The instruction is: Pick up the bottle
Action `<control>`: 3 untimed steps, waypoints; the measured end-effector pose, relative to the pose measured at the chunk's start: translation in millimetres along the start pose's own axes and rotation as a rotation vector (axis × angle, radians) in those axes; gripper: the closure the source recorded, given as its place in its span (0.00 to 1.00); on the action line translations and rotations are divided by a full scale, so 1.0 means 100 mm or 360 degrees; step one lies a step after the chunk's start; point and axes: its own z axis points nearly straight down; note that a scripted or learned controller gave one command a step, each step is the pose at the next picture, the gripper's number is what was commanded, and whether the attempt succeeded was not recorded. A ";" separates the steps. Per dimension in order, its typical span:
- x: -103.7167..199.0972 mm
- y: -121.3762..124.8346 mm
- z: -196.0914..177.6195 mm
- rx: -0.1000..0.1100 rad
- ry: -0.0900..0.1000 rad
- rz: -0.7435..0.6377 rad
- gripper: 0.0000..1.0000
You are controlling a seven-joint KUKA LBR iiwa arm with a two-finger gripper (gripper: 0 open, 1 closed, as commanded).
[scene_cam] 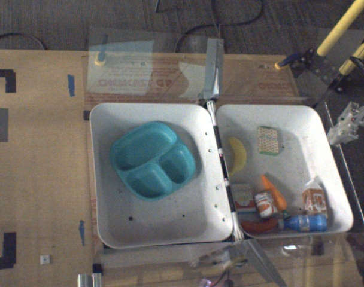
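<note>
A tan bench (38, 178) fills the left and middle, marked with black tape corners (3, 79) and short blue tape strips (70, 85) toward its left edge. Beyond its far edge lies dark grey carpeted floor (80, 8) crossed by looping black cables (236, 5). A yellow pole (343, 21) slants across the far right corner.

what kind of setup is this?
Likely a robot pick-and-place test bench, not a real kitchen: two white bins on a taped board, toy food such as a banana, a blue bottle, and loose cables.
</note>
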 end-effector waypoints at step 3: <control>-0.56 0.22 0.02 0.0002 0.0001 0.0887 1.00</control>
